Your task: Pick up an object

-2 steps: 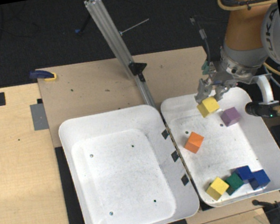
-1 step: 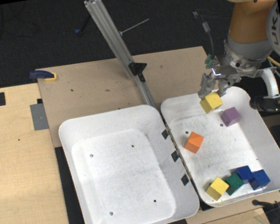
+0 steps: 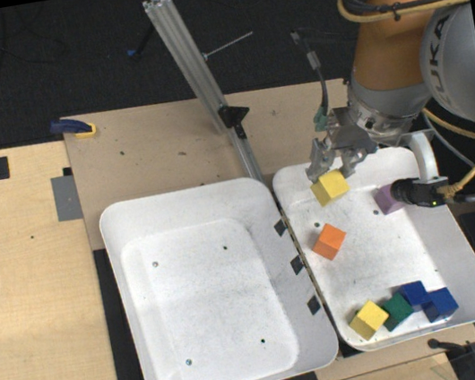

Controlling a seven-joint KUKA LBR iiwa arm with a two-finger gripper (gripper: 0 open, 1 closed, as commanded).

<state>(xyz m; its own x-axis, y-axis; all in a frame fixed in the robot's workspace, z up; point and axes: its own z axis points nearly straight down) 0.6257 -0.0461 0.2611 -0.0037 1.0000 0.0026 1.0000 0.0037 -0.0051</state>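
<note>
We see a small yellow cube [image 3: 330, 186] caught between the two metal fingers of the grey gripper [image 3: 332, 168], which reaches down over the upper left part of the right-hand shallow white bin [image 3: 463, 258]; the fingers close on the cube's upper sides and the block hangs tilted, appearing slightly above the bin floor, though from this slanted view we cannot be sure it is fully clear of the surface. Just below it and a little to the left, an orange cube [image 3: 327, 240] lies alone on the bin floor. To the right of the held cube, a small purple block [image 3: 386, 198] sits near the bin's upper right edge, touching or just beside a black cylindrical fitting [image 3: 413, 192] attached to the arm. In the bin's lower right corner a cluster is gathered: a second yellow cube [image 3: 368, 319], a green block [image 3: 395, 309] beside it, and two blue blocks [image 3: 425, 300] pressed together. The left-hand white bin [image 3: 130, 249] lies beside the first, with black clips [image 3: 296, 263] along the seam between them. A slanted aluminium rail [image 3: 193, 65] rises behind the bins.
</note>
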